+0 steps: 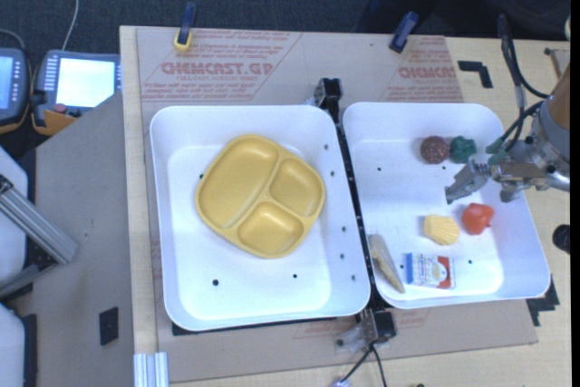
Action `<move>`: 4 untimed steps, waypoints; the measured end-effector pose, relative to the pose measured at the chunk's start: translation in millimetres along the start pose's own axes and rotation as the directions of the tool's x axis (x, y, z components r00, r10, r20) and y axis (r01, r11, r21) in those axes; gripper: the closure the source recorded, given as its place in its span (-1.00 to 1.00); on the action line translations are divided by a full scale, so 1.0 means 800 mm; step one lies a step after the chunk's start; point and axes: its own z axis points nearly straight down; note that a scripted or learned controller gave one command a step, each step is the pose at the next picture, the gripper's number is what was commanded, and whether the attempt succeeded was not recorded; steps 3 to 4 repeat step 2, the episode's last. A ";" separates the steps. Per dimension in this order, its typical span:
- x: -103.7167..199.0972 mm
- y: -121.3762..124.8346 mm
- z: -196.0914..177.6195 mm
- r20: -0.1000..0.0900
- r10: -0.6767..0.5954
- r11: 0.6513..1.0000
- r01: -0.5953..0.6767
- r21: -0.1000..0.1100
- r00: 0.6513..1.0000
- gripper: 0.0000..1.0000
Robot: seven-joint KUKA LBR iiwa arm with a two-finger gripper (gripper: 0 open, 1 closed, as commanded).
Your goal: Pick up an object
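Observation:
The right bin (390, 127) holds several small objects. A red, tomato-like piece (478, 217) lies next to a yellow chunk (441, 229). A brown ball (434, 149) and a green piece (463, 147) sit side by side near the bin's back. At the front lie a tan wedge (385, 263) and a white packet with blue and red print (428, 270). My gripper (483, 188) hangs just behind and above the red piece, between it and the green piece. Its fingers are spread open with nothing between them.
The left bin (181, 276) holds a yellow divided plate (261, 195). A black clamp (328, 91) sits where the bins meet at the back. Cables run along the arm at the right edge. Blue clips pin the cardboard sheet under the bins.

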 end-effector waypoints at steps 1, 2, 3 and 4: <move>0.000 0.002 -0.005 0.002 -0.002 1.000 0.002 -0.009 1.000 -1.00; -0.006 -0.005 0.070 -0.001 -0.001 1.000 0.001 -0.001 1.000 -1.00; -0.006 -0.005 0.070 -0.001 -0.001 1.000 0.001 -0.001 1.000 -1.00; -0.006 -0.005 0.070 -0.001 -0.001 1.000 0.001 -0.001 1.000 -1.00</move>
